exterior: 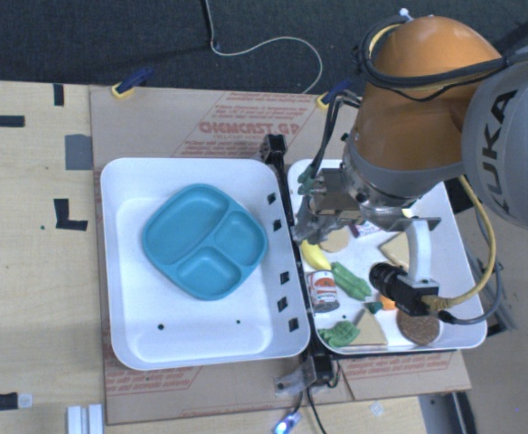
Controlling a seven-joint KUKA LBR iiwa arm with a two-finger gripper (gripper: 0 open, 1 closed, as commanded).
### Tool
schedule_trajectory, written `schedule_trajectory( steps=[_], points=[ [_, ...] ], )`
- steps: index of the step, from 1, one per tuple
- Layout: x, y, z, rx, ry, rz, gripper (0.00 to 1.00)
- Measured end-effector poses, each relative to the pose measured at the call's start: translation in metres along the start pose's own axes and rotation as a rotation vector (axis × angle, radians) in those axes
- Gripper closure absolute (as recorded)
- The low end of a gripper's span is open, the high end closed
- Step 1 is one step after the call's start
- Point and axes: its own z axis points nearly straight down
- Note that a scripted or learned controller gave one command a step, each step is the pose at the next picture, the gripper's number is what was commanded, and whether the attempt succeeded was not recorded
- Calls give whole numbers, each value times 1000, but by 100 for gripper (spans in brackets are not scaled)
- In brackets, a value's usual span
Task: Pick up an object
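— Gripper [321, 213] first: where do we have it?

— Low over the left part of the right bin [447, 202], close to the wall shared with the left bin [127, 197]. The wrist covers it from above, so we cannot tell whether it is spread or pressed together, and we see nothing held in it.

— What lies nearest?

— One yellow piece [315, 255], just below the gripper in the view and beside the bin's left wall. Its long axis runs from upper left to lower right, nearly along that wall.

— And outward from there, counted?

— One small can with a red label [324, 289] just below the yellow piece. Two green things: a long pod [351, 280], slanting the same way as the yellow piece, and a leafy bit [340, 334] at the bin's near edge. One tan wedge [396, 245], one small orange bit [386, 304] and one brown disc [418, 327] in the lower right corner.

— So we count two bins. What is in the left one?

— One blue plate [205, 240] with three compartments, set cornerwise at the middle.

— Room to move?

— The right bin's lower half is crowded, its things near or touching one another. We see bare white floor at its upper right. In the left bin, open floor rings the plate, widest along the near edge.
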Motion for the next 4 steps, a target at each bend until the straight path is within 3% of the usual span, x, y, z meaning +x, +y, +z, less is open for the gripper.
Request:
schedule_trajectory(
  steps=[1,3,4],
  points=[
    [60,2,-49,-8,2,-8,100],
    [56,2,-66,-1,-4,-4,100],
    [98,47,41,4,-4,-4,100]
  ],
)
